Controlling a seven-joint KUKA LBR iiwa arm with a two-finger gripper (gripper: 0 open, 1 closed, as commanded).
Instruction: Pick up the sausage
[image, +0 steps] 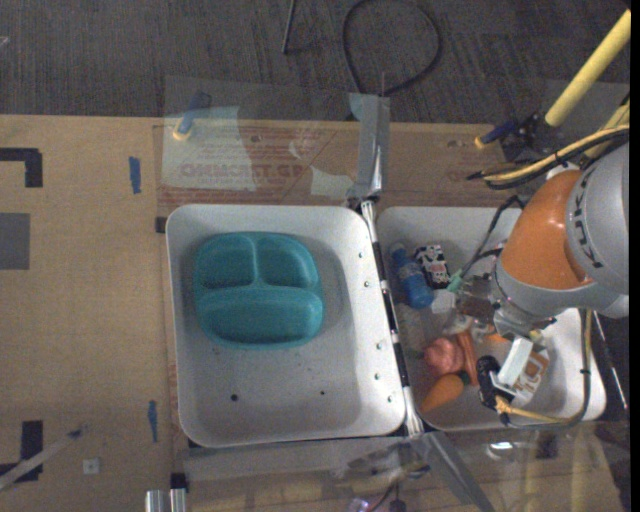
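Observation:
In the right bin (590, 400), a reddish-pink sausage-like piece (441, 355) lies near the front left, with a slim orange-red piece (466, 350) against its right side. An orange item (445, 392) lies just in front of them. The arm's grey and orange wrist (545, 250) hangs over the middle of this bin. The gripper (476, 318) points down just behind and right of the pink piece, very near it. The wrist hides most of the gripper, so I cannot tell whether it touches anything.
A blue bottle-shaped toy (411, 281) and a black-and-white toy (432, 263) lie at the right bin's back left. The left bin (300, 400) holds a teal divided plate (258, 288) toward its back. A ridge (385, 310) separates the bins.

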